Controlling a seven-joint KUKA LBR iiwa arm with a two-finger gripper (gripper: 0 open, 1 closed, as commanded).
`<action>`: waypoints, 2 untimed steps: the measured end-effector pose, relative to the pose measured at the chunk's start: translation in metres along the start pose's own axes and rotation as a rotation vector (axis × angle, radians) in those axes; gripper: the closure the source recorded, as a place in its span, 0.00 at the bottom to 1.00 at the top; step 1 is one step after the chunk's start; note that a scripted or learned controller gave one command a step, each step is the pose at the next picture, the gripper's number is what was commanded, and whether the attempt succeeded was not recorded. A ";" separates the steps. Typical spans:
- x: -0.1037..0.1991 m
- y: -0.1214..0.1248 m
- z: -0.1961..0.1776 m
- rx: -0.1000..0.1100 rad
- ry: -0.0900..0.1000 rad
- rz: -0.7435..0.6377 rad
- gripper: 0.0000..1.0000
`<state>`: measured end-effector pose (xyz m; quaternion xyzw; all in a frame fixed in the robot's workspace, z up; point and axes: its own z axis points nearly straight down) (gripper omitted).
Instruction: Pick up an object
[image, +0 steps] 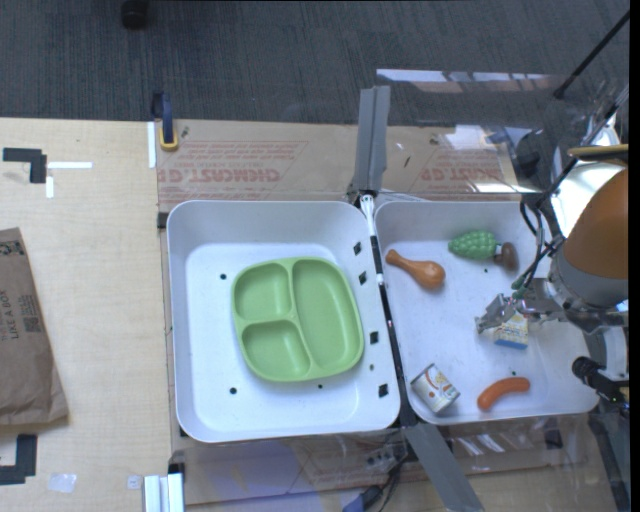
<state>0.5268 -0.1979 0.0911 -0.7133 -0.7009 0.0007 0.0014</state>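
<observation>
Nearest, at right bin's (560, 400) front — small can (434, 389) and orange sausage (502, 392). Farther back: wooden drumstick (415, 268), green cluster (474, 244). Hand (500, 318) low over a small carton (511, 331) mid-bin — spread or pressed together, cannot tell. Green divided plate (297, 318) in left bin (190, 330).

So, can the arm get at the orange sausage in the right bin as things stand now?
Probably yes. The orange sausage lies alone on the floor of the right bin, apart from the small can and the bin's wall. The gripper hangs just above it in the view, with nothing between them.
</observation>
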 end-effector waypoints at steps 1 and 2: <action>-0.001 0.000 -0.009 -0.002 -0.001 0.003 1.00; 0.090 0.044 -0.076 -0.002 -0.002 -0.105 1.00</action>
